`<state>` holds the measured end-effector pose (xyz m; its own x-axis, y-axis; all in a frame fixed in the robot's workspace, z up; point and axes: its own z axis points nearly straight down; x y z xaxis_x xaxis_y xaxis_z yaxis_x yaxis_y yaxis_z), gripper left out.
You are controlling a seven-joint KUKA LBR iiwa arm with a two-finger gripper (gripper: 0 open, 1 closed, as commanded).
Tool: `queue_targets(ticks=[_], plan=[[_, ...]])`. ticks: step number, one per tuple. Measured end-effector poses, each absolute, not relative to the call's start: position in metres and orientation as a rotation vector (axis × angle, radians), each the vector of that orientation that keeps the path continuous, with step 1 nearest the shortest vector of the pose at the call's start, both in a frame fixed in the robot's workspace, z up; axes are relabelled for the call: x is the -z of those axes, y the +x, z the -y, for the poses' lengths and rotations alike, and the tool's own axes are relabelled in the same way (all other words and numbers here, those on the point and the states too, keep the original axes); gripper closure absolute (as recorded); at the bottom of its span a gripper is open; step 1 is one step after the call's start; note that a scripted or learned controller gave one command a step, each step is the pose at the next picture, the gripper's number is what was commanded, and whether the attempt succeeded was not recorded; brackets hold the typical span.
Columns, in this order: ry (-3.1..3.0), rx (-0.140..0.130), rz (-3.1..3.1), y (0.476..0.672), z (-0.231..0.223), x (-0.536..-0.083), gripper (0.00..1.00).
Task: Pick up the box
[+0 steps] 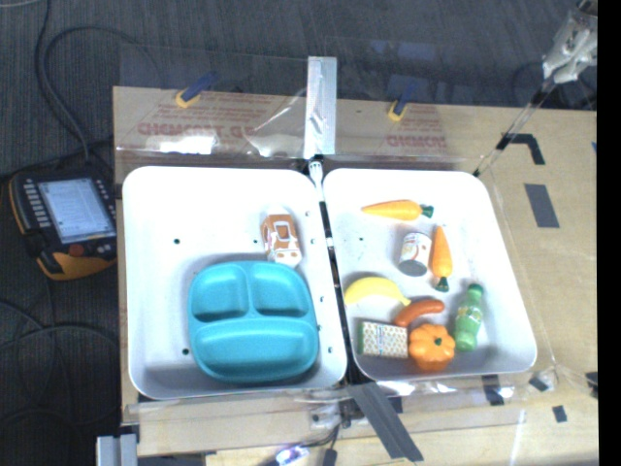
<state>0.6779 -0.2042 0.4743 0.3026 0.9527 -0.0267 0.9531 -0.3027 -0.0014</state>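
Near edge of bench: right bin holds the box, a small flat carton with a checkered face, lying in the bin's near-left corner, close to the divider between the bins. Just right of it sits an orange pumpkin, touching or nearly touching the box. A green bottle lies beside the pumpkin, toward the right wall. A red-orange sausage lies just behind the pumpkin, and a yellow banana sits behind the box.

Mid bin: a small can stands on end, with a short carrot just to its right. Far end: a longer carrot lies crosswise.

Left bin: a blue divided tray fills the near half; a small orange-and-white toy car lies just behind it.

Far right corner, off the bins: gripper, well apart from the box. Finger state cannot be read.
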Motion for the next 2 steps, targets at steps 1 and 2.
queue_targets(ticks=[1, 2], plan=[[2.519, 0.041, -1.848, 0.6794, 0.203, -0.4823, 1.0], [2.515, 0.047, -1.85, 0.681, 0.2018, -0.4903, 1.0]])
